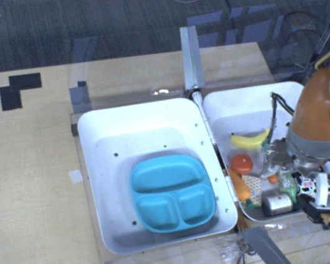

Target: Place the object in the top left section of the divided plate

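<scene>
The grey arm with its orange band point(319, 108) reaches in over the right-hand shallow white bin point(242, 103), and its tool point(283, 167) hangs low above the clutter near that bin's front; whether the tool is released or clenched cannot be told, since the wrist hides its tip. Just to the tool's left lies a small red round tomato-like object point(241, 163), and just behind that, a yellow plastic banana point(248, 140) lies across the bin floor. Further left of the tool, against the bin's dividing wall, rests an orange carrot-shaped piece point(241, 188). In front of the tool sits a grey metal can on its side point(277, 204), with a small green item point(288, 188) beside it, too small to identify. Well to the tool's left, in the left-hand shallow white bin point(105, 170), lies the light blue divided plastic plate point(172, 191), with one long section at the back and two smaller ones at the front. Both bins stand on the pale wooden counter point(32, 202).
</scene>
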`<state>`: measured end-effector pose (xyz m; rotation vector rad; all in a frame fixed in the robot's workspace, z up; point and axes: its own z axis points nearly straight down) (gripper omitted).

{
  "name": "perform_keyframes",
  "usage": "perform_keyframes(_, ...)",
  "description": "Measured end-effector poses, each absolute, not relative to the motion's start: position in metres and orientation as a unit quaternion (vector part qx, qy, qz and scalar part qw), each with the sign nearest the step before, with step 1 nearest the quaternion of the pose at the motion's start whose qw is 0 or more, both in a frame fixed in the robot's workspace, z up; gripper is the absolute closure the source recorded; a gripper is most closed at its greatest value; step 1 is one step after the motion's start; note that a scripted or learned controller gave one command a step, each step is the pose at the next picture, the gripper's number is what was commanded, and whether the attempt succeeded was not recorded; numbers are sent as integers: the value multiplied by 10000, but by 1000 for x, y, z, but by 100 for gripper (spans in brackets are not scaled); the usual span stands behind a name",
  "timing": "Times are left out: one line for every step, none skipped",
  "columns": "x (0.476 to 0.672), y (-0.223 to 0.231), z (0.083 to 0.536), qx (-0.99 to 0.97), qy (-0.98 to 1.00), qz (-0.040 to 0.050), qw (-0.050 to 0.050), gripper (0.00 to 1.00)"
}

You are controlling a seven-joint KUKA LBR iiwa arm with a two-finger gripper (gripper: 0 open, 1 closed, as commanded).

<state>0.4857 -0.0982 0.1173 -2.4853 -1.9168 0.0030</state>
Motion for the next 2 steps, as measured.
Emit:
perform_keyframes(487,-11,183,-8014,-5982,0,1,100)
perform_keyframes(507,50,183,-7960,-6053,7,5,100)
